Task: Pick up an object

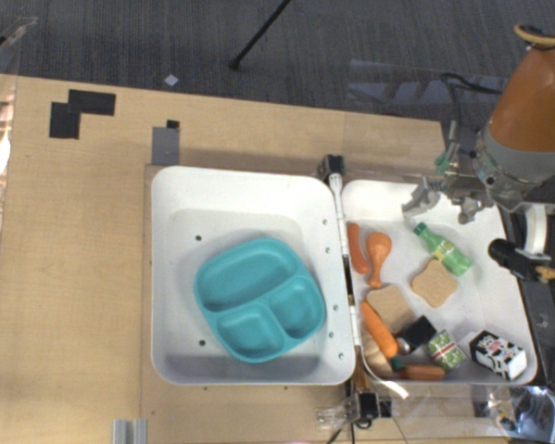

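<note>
I saw the gripper spread wide over the right bin's far edge, fingers holding nothing. A green bottle lay just below it, untouched. The teal plate sat in the left bin.

- Even, bright overhead light falls on the bench, with a sunlit patch at its left edge.
- The white bins look washed out, and their inner walls carry soft grey shadows.
- The teal plate casts a faint shadow.
- Focus is slightly soft throughout.
</note>
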`<state>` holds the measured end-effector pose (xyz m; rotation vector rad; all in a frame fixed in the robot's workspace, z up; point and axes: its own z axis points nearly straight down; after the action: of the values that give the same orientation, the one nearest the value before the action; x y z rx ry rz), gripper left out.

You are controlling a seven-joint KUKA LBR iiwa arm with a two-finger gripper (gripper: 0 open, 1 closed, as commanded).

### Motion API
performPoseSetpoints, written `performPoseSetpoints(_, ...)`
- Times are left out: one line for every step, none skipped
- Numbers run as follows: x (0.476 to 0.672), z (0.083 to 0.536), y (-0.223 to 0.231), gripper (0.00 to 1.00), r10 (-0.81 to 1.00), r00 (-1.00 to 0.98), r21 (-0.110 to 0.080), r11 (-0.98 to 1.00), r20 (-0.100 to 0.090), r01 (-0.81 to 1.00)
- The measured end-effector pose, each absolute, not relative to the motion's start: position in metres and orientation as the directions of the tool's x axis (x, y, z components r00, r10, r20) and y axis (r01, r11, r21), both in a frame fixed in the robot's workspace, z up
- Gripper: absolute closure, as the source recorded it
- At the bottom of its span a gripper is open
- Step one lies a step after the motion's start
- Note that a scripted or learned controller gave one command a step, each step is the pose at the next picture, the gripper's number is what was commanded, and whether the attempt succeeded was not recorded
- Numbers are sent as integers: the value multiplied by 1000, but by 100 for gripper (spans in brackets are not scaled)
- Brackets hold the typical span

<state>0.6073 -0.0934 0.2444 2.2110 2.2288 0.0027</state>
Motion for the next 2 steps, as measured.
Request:
performPoseSetpoints(620, 118, -131, 0, 999, -37, 22, 37, -4, 999)
performPoseSetpoints(570, 88, -156, 0, 998, 65, 8, -65, 4, 998)
